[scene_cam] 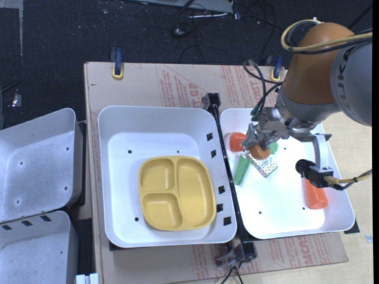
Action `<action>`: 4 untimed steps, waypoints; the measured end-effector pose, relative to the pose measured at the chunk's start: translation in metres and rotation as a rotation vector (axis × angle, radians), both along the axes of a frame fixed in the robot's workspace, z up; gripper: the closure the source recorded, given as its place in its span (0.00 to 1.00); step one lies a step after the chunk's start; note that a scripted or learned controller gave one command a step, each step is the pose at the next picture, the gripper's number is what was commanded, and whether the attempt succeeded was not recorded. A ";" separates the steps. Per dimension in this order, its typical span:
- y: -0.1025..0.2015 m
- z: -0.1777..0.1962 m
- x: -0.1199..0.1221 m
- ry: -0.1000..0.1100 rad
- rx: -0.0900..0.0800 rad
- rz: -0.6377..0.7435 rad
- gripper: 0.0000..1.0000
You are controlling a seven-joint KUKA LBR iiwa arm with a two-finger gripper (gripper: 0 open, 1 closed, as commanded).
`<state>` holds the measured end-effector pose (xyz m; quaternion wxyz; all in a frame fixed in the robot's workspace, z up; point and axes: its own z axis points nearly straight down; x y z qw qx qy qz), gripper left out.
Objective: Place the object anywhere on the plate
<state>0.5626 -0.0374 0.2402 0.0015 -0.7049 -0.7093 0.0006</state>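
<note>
A yellow plate [177, 192] with three compartments lies in the left bin [118, 158]. My gripper [259, 142] is low over the left part of the right bin [284, 218]. Right under its tip is a small orange-brown round object [259, 152]. That object rests against a small checkered packet [266, 167]. A green elongated object [241, 169] lies just left of the packet. A red object [237, 141] sits by the bin's left wall, close to the gripper.
An orange cylinder [315, 197] lies at the right side of the right bin. The divider between the two bins [225, 164] runs between the gripper and the plate. The front of the right bin is bare white floor.
</note>
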 end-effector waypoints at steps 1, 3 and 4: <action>0.055 0.001 -0.028 0.000 0.001 0.002 1.00; 0.156 -0.007 -0.074 0.002 0.000 0.002 1.00; 0.153 -0.006 -0.072 -0.001 -0.002 -0.005 0.00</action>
